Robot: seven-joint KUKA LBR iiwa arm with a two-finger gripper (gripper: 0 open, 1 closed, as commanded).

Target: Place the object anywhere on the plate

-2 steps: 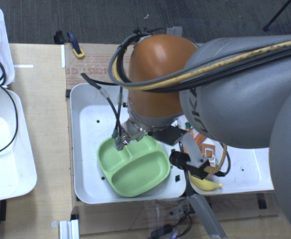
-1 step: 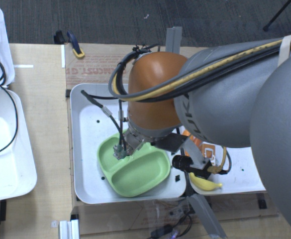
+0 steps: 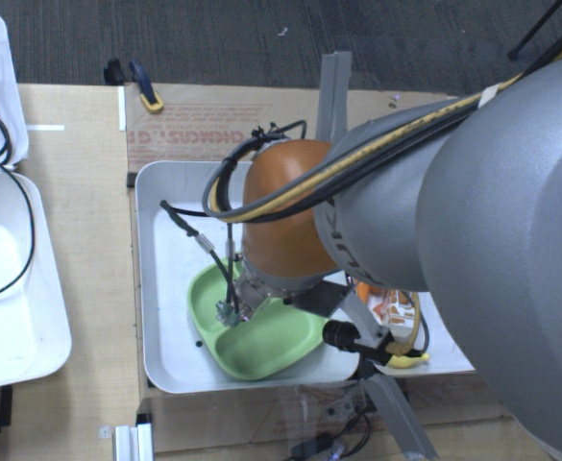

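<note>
A grey robot arm with an orange band reaches over a shallow white bin (image 3: 160, 257) on a cardboard-covered table (image 3: 88, 161). The arm hides much of the bin.

A pale green plate (image 3: 276, 346) lies in the bin. The gripper (image 3: 231, 310) points down over the plate's left part, close to its surface or touching it. It looks small and metallic from this angle. Whether the jaws are spread or pressed together cannot be told, and nothing can be made out between them.

The bare part of the plate, toward its near rim, carries no object. Just right of the plate an orange-and-white packet (image 3: 388, 305) lies in the bin, off the plate and mostly hidden under the arm. It is the only loose thing in view that could be the task's object, but that is a guess. Well to the left of the plate a second white bin (image 3: 21, 286) holds a looped black cable (image 3: 2, 142).

Judging by this, the arm is at the plate, at or near the release step. Nothing confirms that an object rests on the plate, so the placing cannot be called done.
</note>
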